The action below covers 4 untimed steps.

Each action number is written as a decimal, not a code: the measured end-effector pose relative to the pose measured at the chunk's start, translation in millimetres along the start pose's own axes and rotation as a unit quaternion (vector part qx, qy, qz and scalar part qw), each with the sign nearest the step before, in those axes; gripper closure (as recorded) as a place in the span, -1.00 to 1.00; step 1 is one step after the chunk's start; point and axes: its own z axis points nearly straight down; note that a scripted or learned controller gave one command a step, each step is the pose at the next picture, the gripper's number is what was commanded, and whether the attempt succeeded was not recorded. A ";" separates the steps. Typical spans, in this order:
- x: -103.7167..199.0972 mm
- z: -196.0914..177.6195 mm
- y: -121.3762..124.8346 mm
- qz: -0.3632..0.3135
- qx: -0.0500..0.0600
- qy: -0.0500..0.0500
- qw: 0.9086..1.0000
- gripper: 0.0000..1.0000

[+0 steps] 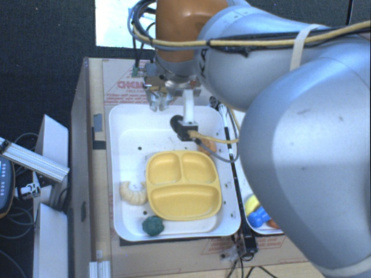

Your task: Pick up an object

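A glossy yellow three-compartment plastic plate lies in the left shallow white bin. A ridged beige crescent sits just beside its left edge, and a dark green, perhaps fuzzy, lump lies near its front corner. The hand hangs above the bin's far end; whether it is clenched cannot be told.

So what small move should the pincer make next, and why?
Probably shift toward the camera, over the pale tan croissant-shaped toy. The pincer hangs at the far end of the white bin above bare floor, while the toy lies uncovered beside the yellow divided plastic plate, likely an easier grab than the plate.
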 end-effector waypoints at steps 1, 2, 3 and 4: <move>-3.3 -25.8 -99.3 0.000 0.001 0.000 1.000 1.00; 9.7 1.2 -163.2 0.001 0.002 -0.001 1.000 1.00; 9.0 -48.7 -149.7 0.001 0.001 0.000 1.000 1.00; 12.2 -5.7 -150.3 0.002 0.002 -0.001 1.000 1.00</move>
